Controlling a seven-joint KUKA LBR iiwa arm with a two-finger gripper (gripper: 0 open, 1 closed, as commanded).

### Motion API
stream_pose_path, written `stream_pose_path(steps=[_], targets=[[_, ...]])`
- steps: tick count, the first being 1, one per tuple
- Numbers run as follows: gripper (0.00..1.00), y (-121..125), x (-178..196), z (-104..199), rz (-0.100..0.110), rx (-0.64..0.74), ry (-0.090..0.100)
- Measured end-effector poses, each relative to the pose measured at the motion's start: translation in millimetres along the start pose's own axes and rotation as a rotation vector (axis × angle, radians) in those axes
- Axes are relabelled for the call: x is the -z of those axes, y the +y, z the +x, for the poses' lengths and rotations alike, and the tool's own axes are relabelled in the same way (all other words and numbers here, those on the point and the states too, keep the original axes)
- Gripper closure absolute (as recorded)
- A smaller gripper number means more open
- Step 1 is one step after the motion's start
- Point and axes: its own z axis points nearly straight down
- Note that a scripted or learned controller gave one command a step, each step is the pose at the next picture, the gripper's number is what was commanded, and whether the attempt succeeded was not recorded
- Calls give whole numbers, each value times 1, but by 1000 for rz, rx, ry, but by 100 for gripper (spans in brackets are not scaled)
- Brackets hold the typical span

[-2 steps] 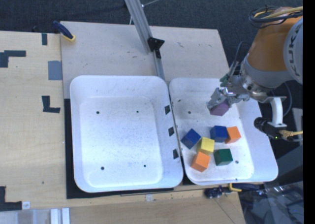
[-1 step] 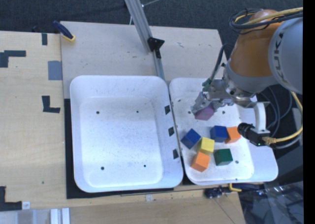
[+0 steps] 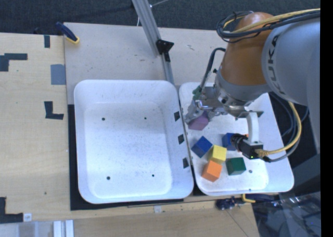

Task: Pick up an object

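From my console I see two shallow white bins of smooth plastic with rounded corners, sitting side by side on a pale wooden bench (image 3: 31, 142). The left bin (image 3: 88, 100) is speckled with fine dark flecks and has four small dark dots on its floor. A black mat (image 3: 73, 199) shows under its near edge. A slim grey metal rail (image 3: 145, 14) runs at a slant from the top of the view down to the seam between the bins.

The right bin (image 3: 278, 178) holds the loose pieces. I count small solid blocks clustered near its front: a blue cube (image 3: 201, 146), a yellow cube (image 3: 218, 153) touching it, an orange cube (image 3: 212, 170) just below the yellow one, and a green cube (image 3: 236, 165) beside them. Another blue block (image 3: 229, 140) sits partly behind the arm's fittings. All look matte and hard-edged.

The arm is glossy grey with an orange band (image 3: 247, 53), and it hangs over the right bin's far half. The gripper (image 3: 198, 115) is low at the bin's left wall. A dull purple block (image 3: 198, 123) sits right at its tip, touching or nearly touching the metal. Whether the purple block is between them or just under them, I cannot tell from this angle.
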Motion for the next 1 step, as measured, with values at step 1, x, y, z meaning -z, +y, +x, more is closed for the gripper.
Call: stream_pose_path(steps=[1], targets=[[100,-23,-15,53,2,-1,0]])
